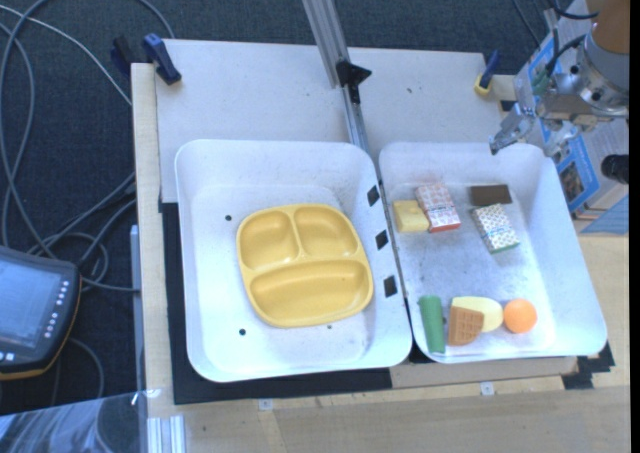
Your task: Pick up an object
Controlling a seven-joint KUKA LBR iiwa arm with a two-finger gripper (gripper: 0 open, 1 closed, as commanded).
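Dark grey carpet surrounds your pale desk (260, 91), with black cables looping across the floor at the left and a black handheld controller with a dark screen (30, 311) at the lower left. Two shallow white plastic bins sit side by side on the desk. Your left bin (200, 231) holds a yellow plastic divided plate (303, 264) with three sections, lying flat near the bin's centre.

Your right bin (570, 271) holds several small objects. Towards its upper middle, a pale yellow block (408, 216) touches a small red-and-white patterned box (438, 207). Further right, a dark brown flat rectangle (489, 195) lies just above a green-and-white patterned box (497, 228). Along the near edge, a green cylinder (431, 324) stands at the left, then a tan waffle-textured piece (465, 324) resting against a yellow rounded piece (485, 313), then an orange ball (519, 316), apart from the rest.

Your grey arm enters at the upper right, and its end effector (520, 126) hangs above the far right corner of the right bin, well apart from every object. You cannot tell from this angle how wide its fingers stand. Nothing sits in its grasp.

A slanted metal pole (320, 6) rises from the back of the desk, between the bins.
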